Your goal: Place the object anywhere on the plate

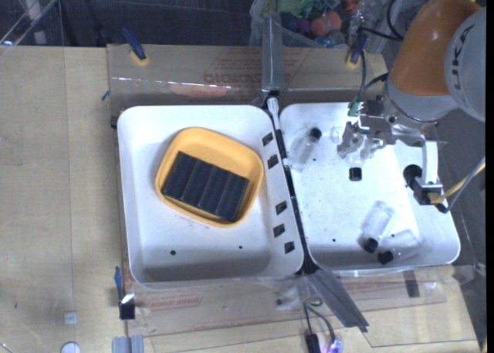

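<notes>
Risk, left bin: you see the yellow plate (210,176) tilted on the floor of the left bin (139,189), with a dark ribbed insert (207,185) covering most of its well. An object dropped near its raised rim is likely to roll or slide off.
Risk, divider: the central divider (279,181) stands between the two bins. A carry that runs too low could, in your judgement, clip it and knock the load free.
Risk, right bin: the candidate objects are clear and small, and a transparent vial is hard to locate and slips easily from a pinch.
Left bin, contents: the plate and its insert. No task object lies on the plate yet.
Right bin (432,255), contents: a clear vial (303,145) at far left, a small black piece (354,174) near the middle, and two clear black-capped vials (376,229) at near right, close together.
Gripper (356,141): it hangs over the far part of the right bin. You cannot tell its state, nor whether it carries anything.
</notes>
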`<state>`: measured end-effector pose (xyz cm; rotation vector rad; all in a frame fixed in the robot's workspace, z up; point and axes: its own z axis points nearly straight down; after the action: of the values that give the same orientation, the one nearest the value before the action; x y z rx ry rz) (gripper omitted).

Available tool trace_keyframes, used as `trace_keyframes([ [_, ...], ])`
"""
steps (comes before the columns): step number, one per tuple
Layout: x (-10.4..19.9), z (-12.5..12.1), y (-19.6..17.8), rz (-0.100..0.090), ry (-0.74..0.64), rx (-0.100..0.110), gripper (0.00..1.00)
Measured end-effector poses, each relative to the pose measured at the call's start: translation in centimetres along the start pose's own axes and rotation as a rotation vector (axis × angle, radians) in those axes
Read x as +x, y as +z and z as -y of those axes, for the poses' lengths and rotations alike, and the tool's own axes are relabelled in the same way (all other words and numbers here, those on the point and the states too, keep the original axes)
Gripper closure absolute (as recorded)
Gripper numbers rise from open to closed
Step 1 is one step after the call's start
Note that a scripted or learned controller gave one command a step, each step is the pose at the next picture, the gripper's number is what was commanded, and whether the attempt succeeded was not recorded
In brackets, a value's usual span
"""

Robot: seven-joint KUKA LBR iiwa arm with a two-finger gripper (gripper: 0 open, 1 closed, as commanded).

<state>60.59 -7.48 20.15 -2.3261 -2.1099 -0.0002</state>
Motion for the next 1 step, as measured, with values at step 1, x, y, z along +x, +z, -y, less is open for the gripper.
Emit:
trace_keyframes([
  [1,4.17,0.99,1.76,0.0,-0.145,0.003,1.0],
])
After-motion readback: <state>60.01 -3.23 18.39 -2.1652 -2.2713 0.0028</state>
